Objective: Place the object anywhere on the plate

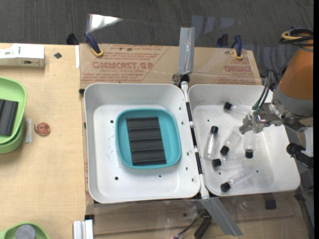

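A pale wooden tabletop (pixel 45 183) carries two shallow white bins side by side over a sheet of cardboard, with dark carpet beyond. The right bin (pixel 279 183) holds a scatter of small clear vials with black caps; any one could be the object to move, and which is meant I cannot tell. The nearest to the gripper looks to be the vial (pixel 248 146) standing roughly up-and-down in the view, cap toward the near edge, just below and slightly left of the gripper (pixel 255 120). Another vial (pixel 212 139) lies further left, its long axis also running near to far, cap at the far end. The teal plate (pixel 122 133), carrying a black ribbed insert, sits in the left bin (pixel 99 183), well apart from the vials and across the divider between bins. The arm reaches in from the right, its orange band above the wrist. The gripper hovers over the vials; whether it is spread, closed or gripping anything cannot be made out.
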You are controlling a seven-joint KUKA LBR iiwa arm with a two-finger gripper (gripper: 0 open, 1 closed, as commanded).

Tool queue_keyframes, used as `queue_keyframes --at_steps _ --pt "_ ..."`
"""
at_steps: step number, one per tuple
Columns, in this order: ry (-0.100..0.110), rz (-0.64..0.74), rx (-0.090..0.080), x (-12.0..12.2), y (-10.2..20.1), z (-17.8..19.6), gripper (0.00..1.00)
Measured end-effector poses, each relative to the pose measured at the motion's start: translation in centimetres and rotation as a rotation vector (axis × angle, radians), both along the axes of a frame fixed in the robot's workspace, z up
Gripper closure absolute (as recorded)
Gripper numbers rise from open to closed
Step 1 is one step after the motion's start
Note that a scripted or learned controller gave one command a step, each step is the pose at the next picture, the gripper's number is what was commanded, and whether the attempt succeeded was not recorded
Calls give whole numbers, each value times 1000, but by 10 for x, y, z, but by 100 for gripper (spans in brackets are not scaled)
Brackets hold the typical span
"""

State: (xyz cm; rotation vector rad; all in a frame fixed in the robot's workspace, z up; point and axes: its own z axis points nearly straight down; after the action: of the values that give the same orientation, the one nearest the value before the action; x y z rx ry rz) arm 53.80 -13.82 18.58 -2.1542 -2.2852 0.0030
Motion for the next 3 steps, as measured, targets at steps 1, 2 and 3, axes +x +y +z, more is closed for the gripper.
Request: queue_keyframes --at_steps 1,2,3 --pt "2 2 -1 0 0 8 100" --pt "3 3 -2 0 -1 16 100" --pt "0 245 1 -22 94 19 100"
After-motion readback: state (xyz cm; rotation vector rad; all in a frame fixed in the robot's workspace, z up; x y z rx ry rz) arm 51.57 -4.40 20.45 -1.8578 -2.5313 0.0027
